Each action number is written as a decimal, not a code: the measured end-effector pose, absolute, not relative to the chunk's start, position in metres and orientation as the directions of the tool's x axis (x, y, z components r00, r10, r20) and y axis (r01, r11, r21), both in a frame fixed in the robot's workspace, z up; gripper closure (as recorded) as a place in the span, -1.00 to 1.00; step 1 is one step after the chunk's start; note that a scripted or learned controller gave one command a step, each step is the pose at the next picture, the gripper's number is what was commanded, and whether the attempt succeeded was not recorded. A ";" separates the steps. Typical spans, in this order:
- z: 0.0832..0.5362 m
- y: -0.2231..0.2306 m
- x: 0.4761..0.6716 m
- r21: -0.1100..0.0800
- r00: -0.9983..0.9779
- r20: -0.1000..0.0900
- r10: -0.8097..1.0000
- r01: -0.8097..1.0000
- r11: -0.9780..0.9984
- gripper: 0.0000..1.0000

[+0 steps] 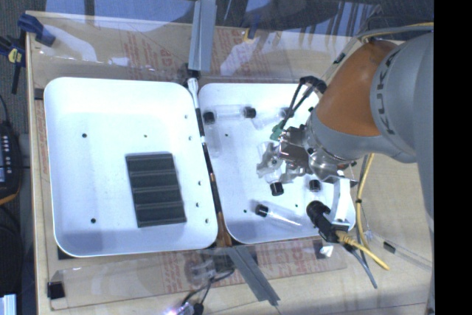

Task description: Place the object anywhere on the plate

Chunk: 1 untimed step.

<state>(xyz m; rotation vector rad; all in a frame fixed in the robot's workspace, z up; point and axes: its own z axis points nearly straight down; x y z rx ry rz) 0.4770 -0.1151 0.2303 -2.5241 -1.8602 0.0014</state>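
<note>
A dark ribbed rectangular plate (155,189) lies in the left bin (74,107), toward its front middle. Several clear tube-like objects with black caps lie in the right bin (236,225): one (209,116) at the back left, one (249,113) beside it, one (262,211) near the front. My gripper (276,163) is lowered into the right bin's middle. Another black-capped piece (276,188) sits just below it. The wrist hides what lies directly under the gripper.
The grey arm with its orange band (354,96) covers the right bin's right side. A raised divider (206,166) separates the two bins. Cables (361,243) trail over the bench at the front right, and a metal bar (200,33) stands behind the bins.
</note>
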 end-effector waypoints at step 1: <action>0.190 -0.061 0.521 -0.004 0.466 -0.001 0.885 0.885 -0.466 1.00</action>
